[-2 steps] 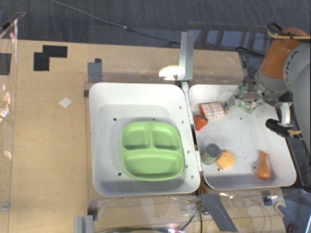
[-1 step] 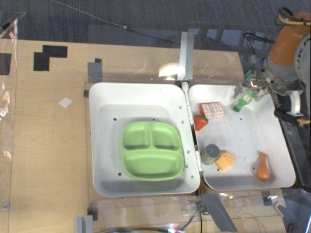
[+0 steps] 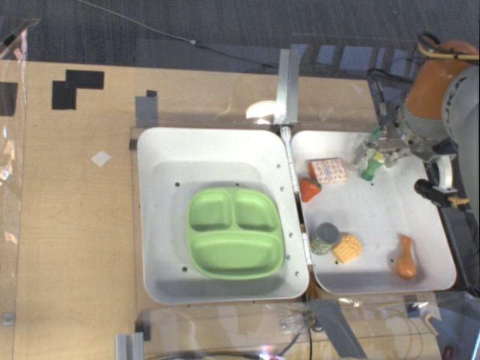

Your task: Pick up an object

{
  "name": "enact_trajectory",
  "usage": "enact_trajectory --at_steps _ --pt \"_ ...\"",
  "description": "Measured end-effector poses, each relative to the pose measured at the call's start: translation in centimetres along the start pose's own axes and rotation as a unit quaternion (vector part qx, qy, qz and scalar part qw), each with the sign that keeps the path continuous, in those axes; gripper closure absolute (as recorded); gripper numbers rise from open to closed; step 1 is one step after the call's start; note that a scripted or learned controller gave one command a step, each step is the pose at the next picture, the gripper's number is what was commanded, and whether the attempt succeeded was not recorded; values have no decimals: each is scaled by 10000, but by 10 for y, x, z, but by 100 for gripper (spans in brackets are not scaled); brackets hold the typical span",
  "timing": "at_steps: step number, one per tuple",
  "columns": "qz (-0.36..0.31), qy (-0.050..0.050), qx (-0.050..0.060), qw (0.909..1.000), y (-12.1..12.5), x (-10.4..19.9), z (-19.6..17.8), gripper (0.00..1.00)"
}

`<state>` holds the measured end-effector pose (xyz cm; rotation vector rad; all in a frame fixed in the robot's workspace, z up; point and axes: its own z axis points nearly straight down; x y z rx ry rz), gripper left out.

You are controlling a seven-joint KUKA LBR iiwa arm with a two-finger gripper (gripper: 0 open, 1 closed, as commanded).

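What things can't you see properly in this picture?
- Gripper in the camera view: too small and blurred to tell whether it grips the green object.
- Arm: cut off by the right edge.
- Small can: label too small to read.

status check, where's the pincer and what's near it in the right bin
Pincer at right bin's far edge, on green bottle. Grip unconfirmed. Patterned box and red piece close by; nothing blocking.

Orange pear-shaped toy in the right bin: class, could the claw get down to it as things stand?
Probably yes. The orange pear-shaped toy lies alone on bare bin floor, apart from the yellow block, and the claw hovers over the same right bin.
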<state>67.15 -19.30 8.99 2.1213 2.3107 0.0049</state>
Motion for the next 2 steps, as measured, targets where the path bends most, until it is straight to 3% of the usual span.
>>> enact_trajectory --at_steps 1,2 --pt "-36 -24 -46 10000 3 1 -13 100" --pt "-334 -1 -15 9994 -10 68 -104 100"
